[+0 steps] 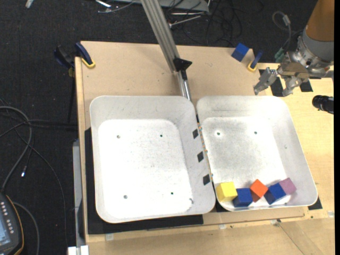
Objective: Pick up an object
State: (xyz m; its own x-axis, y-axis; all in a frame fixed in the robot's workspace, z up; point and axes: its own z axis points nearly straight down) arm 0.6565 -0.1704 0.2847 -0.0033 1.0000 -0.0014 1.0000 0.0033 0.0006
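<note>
Five small blocks sit bunched along the near edge of the right bin (249, 142), in its lower right corner. From the left there is a yellow block (226, 190), then a blue block (244, 196) touching it, an orange block (258, 188) tilted on its corner, a second, darker blue block (275, 193), and a pale purple block (287, 185) nearest the bin's right wall. They press close together in a row, each touching or just beside its neighbour. The rest of the right bin's floor is speckled white. The left bin (141, 158) lies just beside it, their rims meeting along the middle.

The gripper (276, 81) hangs well apart from the blocks, above the far right corner of the right bin, at the bin's rim and over the tan surface (133, 68). Its fingers look spread apart, with nothing between them. Above it the grey wrist and the orange band of the arm (320, 20) run off toward the top right.

On the surface beyond the bins lies one more blue cube (240, 51), near a blue-and-yellow clamp (254, 60). A similar clamp (83, 55) grips the surface's far left corner. A grey metal pole (162, 28) slants down to the gap between the bins.
</note>
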